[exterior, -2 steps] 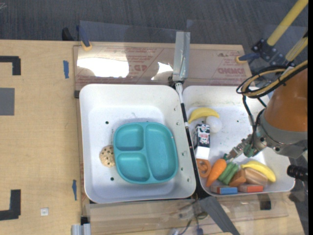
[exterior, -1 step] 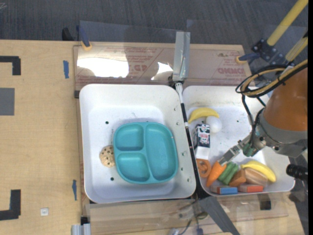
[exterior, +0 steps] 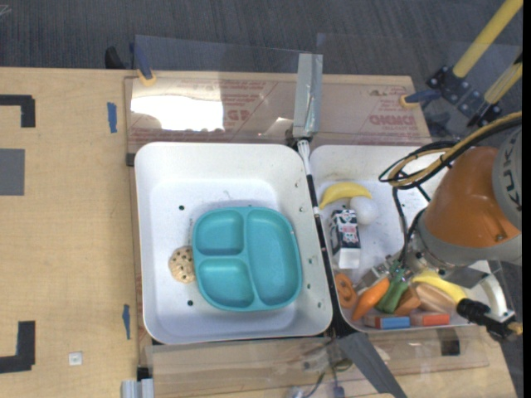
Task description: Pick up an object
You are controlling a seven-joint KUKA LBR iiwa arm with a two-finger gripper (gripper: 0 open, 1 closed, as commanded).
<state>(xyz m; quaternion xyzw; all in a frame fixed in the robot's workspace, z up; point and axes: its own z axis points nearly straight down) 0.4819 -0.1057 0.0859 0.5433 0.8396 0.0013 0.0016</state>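
On the flat tan surface, two shallow white plastic bins sit side by side, which keeps loose items contained within reach of the arm. The left white bin holds a teal three-compartment plastic tray lying flat near its centre; a small round speckled cookie rests on the bin floor, touching the tray's edge at 9 o'clock. In the right white bin, a yellow plastic banana lies at 12 o'clock, and a small black-and-white milk carton lies just below it, near the shared wall. The bin's 6 o'clock edge carries a crowded heap: an orange carrot-shaped toy, a second yellow banana to its right, and a flat red-and-blue piece beneath, all touching or overlapping. The grey arm with the orange band enters from 3 o'clock and hangs over this heap, which suggests the program targets one candidate object there. The end effector sits low at the carrot's upper end; whether its fingers are apart, together or clamped cannot be determined. Tight packing is the main obstruction: neighbouring toys could block finger entry or lift together. The dangling cables and the nearby bin wall also limit clearance.
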